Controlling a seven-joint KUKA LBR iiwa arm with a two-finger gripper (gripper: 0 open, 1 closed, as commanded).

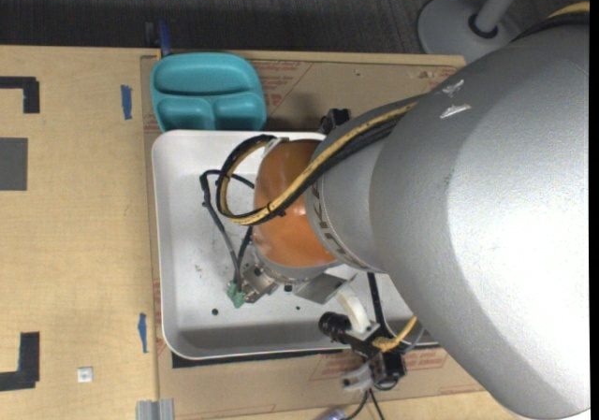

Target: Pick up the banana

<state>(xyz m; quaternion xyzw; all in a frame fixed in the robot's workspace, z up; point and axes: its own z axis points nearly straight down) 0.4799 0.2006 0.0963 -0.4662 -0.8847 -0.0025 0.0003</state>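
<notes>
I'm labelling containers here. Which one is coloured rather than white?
The teal divided tray beyond the bin's far rim. The bin under the arm is plain white and shallow, while the tray has moulded compartments.

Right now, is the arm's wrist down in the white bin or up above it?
Down in: the orange band sits within the white bin rim.

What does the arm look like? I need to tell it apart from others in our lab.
The arm is bulky, rounded and smooth grey, with an orange band above the wrist. Black and yellow cables loop alongside the band. Its end has grey metal parts and a small green piece.
</notes>
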